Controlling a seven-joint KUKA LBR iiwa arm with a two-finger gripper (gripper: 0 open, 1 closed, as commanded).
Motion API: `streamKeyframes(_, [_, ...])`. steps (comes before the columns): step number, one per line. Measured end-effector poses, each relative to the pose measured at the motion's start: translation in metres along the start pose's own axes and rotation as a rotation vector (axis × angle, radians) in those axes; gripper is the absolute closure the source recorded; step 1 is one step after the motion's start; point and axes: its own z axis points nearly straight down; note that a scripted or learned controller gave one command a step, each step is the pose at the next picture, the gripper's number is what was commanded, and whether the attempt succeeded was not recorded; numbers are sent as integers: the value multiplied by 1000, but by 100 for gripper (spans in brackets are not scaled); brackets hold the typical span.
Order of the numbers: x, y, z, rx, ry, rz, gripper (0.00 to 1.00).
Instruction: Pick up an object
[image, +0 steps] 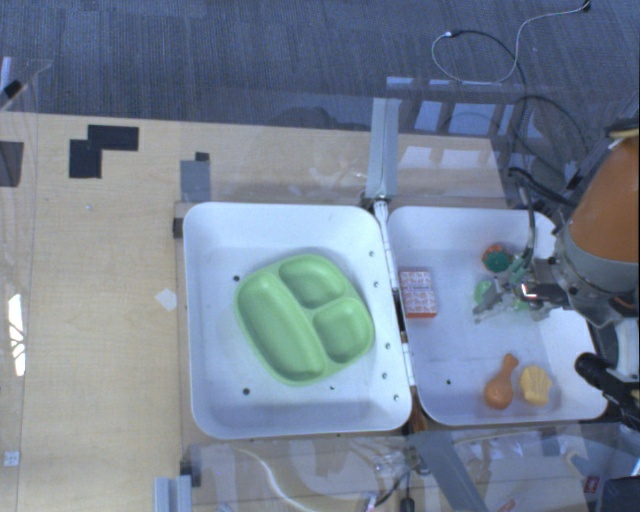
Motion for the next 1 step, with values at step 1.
streamKeyframes(1, [-40, 68, 81, 1, 0, -113, 0])
